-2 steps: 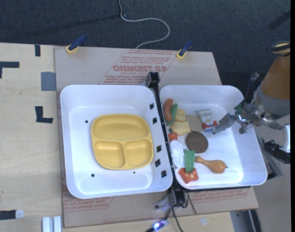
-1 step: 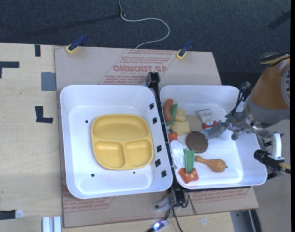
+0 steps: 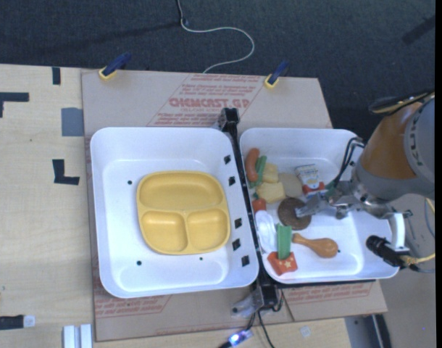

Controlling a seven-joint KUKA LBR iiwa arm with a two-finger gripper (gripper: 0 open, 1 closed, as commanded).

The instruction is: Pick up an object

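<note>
The right bin holds a pile of toy food. My gripper reaches in from the right and hangs low over the middle of that bin. Its tip is right at the edge of a brown round piece. Just in front lie a tan drumstick, a green block and a red piece. Yellow chunks, an orange sausage shape and a small grey packet lie further back. Nothing is visibly lifted.
The left bin holds a yellow divided plate. A black divider with clips runs between the bins. The grey arm with its orange band crosses the right bin's right rim. A white oval piece lies by the divider.
</note>
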